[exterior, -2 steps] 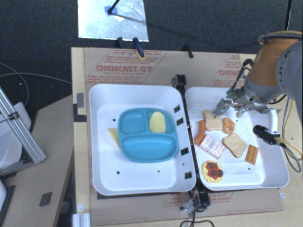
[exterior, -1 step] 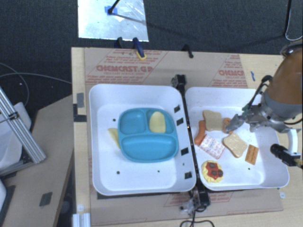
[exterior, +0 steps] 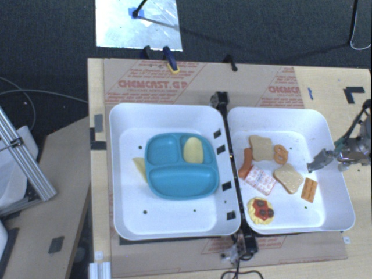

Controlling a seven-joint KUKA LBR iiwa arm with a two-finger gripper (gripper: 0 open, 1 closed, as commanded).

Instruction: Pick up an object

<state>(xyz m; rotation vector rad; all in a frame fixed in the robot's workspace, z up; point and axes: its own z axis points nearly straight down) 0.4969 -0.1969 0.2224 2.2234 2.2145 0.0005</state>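
Jaws: cannot tell their state; the gripper (exterior: 318,160) hangs at the right bin's (exterior: 290,119) 3 o'clock edge. Nearest is the cracker (exterior: 309,189), at 7 o'clock, long axis near 12-to-6.

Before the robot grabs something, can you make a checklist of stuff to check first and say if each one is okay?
1. Food toys sit in the right white bin: ok.
2. Two-finger gripper is over that bin: ok, near its right wall.
3. Nearest pick, the orange rectangular cracker, lies clear of the tan toast slice: ok, a small gap.
4. Gripper holds nothing already: cannot tell.
5. Blue divided plate with the yellow oval piece is out of the way: ok, in the left bin.
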